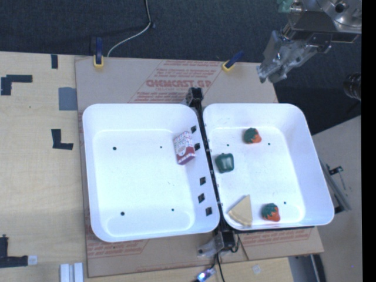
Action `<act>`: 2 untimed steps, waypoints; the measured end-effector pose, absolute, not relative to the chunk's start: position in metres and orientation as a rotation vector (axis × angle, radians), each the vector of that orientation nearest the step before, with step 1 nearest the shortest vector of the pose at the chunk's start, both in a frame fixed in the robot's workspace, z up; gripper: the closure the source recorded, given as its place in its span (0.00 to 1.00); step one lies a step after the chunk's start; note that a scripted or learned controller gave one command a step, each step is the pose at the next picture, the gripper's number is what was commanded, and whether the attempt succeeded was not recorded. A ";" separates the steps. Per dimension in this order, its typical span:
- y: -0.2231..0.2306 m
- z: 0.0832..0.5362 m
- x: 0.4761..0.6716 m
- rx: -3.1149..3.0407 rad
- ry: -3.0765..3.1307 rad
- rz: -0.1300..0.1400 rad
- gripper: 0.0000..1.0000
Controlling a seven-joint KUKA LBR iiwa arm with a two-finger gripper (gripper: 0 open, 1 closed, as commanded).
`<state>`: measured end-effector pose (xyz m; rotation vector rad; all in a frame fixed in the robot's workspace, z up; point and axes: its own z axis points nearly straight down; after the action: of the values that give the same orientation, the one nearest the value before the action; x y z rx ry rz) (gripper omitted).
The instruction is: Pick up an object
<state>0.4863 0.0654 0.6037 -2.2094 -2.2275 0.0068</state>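
Observation:
My gripper (269, 72) hangs high above the bench, beyond the far right corner of the right bin (305, 157), with nothing seen between its fingers. In the right bin lie a small red and green strawberry-like piece (252, 136) at the back, a dark green pepper-like piece (224, 163) near the divider, a tan wedge (241, 211) at the front, and a second red and green piece (270, 212) beside it. A red and white packet (184, 147) lies in the left bin (100, 175), near its right wall.
The two bins stand on a brown board (170, 84) held by a yellow-blue clamp (97, 58) and another clamp (231, 61) at the back. A cable (132, 39) runs over the dark backdrop. A black clip (194, 95) sits where the bins meet.

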 end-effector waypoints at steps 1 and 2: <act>0.066 0.613 0.487 -2.209 -2.227 0.008 1.00; 0.066 0.623 0.487 -2.208 -2.227 0.009 1.00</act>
<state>0.4872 0.0658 0.6233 -2.2082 -2.2271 0.0087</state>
